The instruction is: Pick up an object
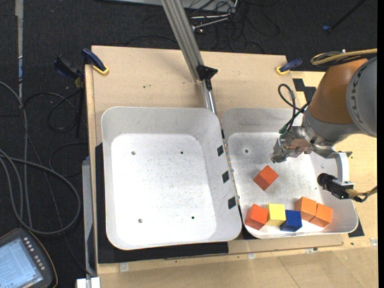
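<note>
1. Five blocks sit along the near wall of the right bin [336, 225]: an orange block [257, 216] at the left end, a yellow block [276, 213] just beside it, a blue block [292, 220] next, then two more orange blocks [315, 210] close together at the right end.
2. Apart from that row, a lone orange cube [266, 177] rests tilted on the floor of the same bin, nearer its middle.
3. Up and to the right of the lone cube, the gripper [282, 155] hangs low over the bin floor, near the cube but with a gap between them. Whether its fingers are spread or closed I cannot tell, and no block can be seen between them.
4. Behind the gripper, the grey arm [360, 101] with its orange band reaches in from the right over the bin's far right part.
5. Beside it, the left bin [114, 179] lies on the wooden desk [150, 71], their inner walls touching along the middle.
6. Two blue and yellow clamps [96, 62] grip the desk's far corners.
</note>
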You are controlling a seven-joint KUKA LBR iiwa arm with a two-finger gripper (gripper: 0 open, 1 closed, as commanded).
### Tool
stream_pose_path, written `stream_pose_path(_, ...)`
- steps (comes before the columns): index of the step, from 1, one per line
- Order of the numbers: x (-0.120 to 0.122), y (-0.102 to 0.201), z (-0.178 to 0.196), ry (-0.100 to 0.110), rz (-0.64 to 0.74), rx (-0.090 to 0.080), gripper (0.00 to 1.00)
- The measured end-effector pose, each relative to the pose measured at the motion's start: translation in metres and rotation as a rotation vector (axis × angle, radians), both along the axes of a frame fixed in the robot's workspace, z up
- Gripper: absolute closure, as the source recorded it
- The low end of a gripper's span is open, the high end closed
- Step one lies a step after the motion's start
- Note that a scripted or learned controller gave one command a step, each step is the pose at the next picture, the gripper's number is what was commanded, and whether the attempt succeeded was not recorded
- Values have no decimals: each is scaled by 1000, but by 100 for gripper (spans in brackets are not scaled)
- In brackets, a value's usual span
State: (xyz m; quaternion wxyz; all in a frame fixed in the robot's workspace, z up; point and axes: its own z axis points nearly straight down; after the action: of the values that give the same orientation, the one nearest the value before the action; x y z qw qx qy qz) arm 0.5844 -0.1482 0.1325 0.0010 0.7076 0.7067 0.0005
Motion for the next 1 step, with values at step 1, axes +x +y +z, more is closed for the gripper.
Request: stream_pose_path(1,1,1,43,-4,3,-1,100)
